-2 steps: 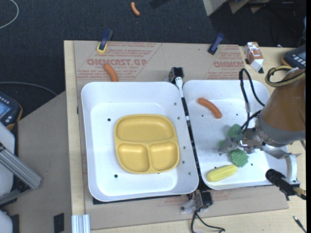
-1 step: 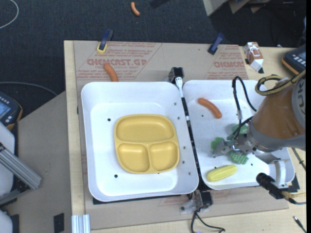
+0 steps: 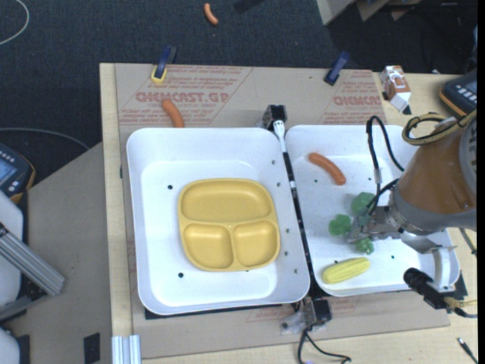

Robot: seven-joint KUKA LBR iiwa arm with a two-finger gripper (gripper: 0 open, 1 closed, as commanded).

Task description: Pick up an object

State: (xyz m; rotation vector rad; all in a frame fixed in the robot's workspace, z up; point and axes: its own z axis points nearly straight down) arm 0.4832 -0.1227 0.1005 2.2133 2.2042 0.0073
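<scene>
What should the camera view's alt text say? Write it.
A grey robot arm's end effector sits low over green toy broccoli in the right white bin, with a hot dog and corn cob nearby. The left bin holds a yellow divided plate.

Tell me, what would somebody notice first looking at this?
Probably the big yellow plate with three sections, sitting in the middle of the left bin. Next, the grey and orange arm reaching into the right bin, its claw down among green toy veggies, with a toy corn cob nearby and a toy sausage farther back.
</scene>
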